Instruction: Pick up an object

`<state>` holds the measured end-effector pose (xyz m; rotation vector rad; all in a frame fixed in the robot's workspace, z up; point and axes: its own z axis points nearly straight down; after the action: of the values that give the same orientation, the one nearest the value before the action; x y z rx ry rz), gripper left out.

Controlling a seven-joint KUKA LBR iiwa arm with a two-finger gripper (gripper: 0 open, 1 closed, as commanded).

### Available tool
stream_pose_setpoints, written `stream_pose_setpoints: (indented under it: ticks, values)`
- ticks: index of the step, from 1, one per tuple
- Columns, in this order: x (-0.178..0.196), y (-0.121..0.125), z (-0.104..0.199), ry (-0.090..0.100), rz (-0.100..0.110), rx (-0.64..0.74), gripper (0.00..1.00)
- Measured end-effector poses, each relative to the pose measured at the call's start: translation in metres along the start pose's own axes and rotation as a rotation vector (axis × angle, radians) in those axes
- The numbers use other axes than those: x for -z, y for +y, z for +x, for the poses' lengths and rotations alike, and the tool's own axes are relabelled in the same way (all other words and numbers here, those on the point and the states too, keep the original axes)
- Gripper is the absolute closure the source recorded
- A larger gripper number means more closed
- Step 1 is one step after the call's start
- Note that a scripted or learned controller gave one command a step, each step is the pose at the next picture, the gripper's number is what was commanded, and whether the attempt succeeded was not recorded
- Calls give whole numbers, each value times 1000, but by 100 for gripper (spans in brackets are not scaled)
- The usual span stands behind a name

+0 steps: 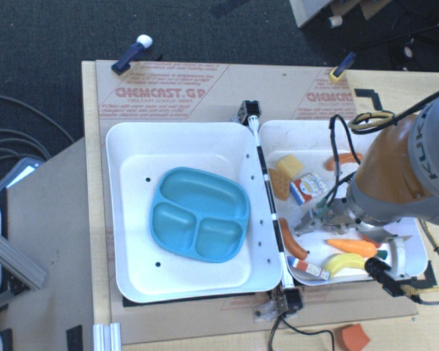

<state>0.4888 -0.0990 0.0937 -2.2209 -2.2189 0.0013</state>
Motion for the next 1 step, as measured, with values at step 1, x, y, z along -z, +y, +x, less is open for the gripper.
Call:
stream_pose_setpoints:
  ticks: [1]
  values:
    - [10, 0, 0, 0, 0, -1, 100]
